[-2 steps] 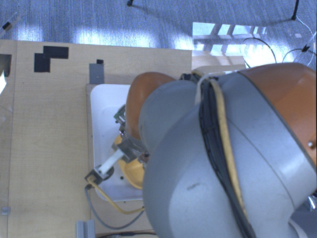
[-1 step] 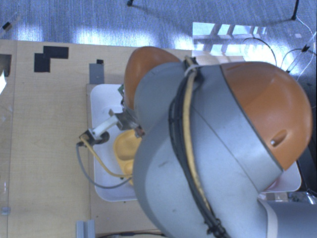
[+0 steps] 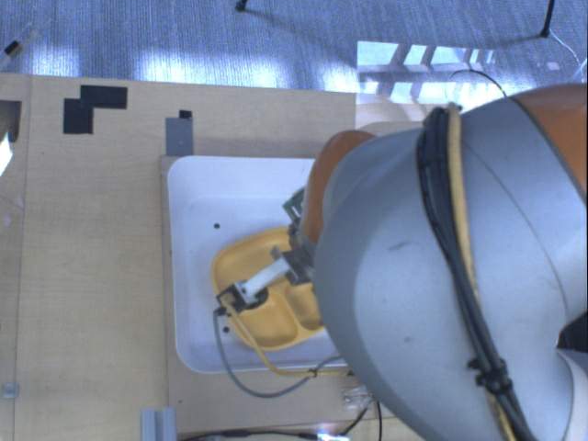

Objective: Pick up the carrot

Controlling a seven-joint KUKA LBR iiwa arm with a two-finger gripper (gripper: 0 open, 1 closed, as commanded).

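Observation:
The grey arm with its orange band fills the right of the camera view and hangs over the left white bin. What shows of my gripper is grey metal at the arm's left edge, low above a yellow dish. The dish has shallow compartments and lies in the near half of that bin, its right part hidden under the arm. The arm hides whatever lies beneath and to the right of the wrist, so I cannot tell whether anything is held.
The bench around the bin is pale wood with black L-shaped marks at the back left. A small grey bracket stands at the bin's far left corner. A grey cable loops over the bin's near rim.

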